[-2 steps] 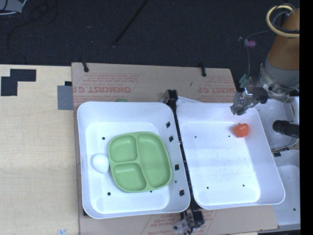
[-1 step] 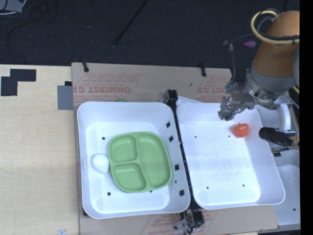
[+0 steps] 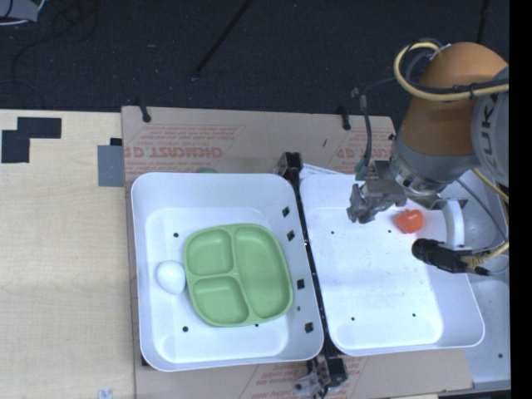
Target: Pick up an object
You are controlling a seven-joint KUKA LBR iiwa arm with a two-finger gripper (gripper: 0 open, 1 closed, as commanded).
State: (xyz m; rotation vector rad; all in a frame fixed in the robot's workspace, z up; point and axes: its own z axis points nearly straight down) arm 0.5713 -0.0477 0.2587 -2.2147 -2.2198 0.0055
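A small red-orange object [image 3: 409, 220] lies in the right bin [image 3: 391, 322] near its far right side. My gripper [image 3: 362, 210] hangs over the same bin's far part, just left of that object and apart from it. Nothing shows between its fingers. In the left bin [image 3: 158, 198] lies a green three-compartment plate [image 3: 238, 274], with a white egg-like ball [image 3: 170, 277] touching its left edge.
A black divider [image 3: 301, 256] runs between the two bins. Both bins rest on a cardboard sheet [image 3: 233, 144] on the wooden bench. The near half of the right bin is bare white floor.
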